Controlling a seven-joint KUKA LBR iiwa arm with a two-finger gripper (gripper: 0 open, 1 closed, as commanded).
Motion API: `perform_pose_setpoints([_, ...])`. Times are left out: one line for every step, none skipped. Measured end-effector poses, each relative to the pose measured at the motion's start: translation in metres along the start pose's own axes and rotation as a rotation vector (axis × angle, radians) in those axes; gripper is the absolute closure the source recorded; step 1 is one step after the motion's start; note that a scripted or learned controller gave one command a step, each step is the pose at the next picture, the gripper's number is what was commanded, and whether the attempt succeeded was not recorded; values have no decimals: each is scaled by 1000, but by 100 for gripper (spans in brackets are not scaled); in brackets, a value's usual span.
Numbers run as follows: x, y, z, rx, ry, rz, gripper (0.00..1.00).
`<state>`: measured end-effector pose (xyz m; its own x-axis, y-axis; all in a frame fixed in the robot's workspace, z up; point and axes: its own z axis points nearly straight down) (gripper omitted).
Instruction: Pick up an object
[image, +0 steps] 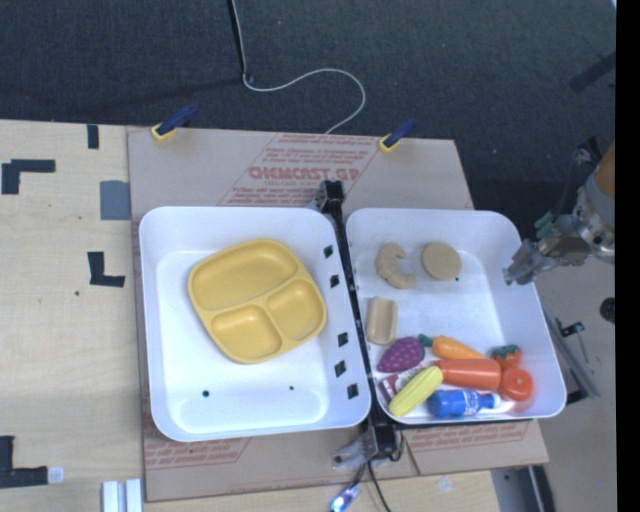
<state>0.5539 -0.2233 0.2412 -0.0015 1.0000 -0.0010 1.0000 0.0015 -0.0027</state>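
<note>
- The left bin (160, 300) carries a yellow divided plate (257, 298) with three compartments, lying near its middle.
- The right bin (478, 222) holds the pickable toy food: nothing is lifted yet, so this is the approach step, as I judge it.
- The gripper (522, 266) hangs at the right bin's far right rim, beside the wall and well apart from every item; it is blurred and small here, so I cannot tell how it is set.
- Along the bin's near edge sits a tight cluster: a carrot (457, 349), a red sausage-like piece (468, 374), a tomato (516, 384), a blue-capped bottle (460, 403), a corn cob (415, 390) and a bunch of grapes (401, 353), many touching one another.
- A tan bread slice (380, 321) lies by the divider, on its own.
- A croissant-like piece (394, 266) and a round cookie (441, 261) sit apart at the far side.
- The next move likely calls for travelling inward and descending over an isolated piece; the cookie is nearest and clear of neighbours.
</note>
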Motion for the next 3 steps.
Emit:
perform_pose_setpoints([0,39,13,-2,-1,-1,100])
perform_pose_setpoints([70,45,-105,-15,0,-7,100])
perform_pose_setpoints([29,45,-100,-3,0,3,100])
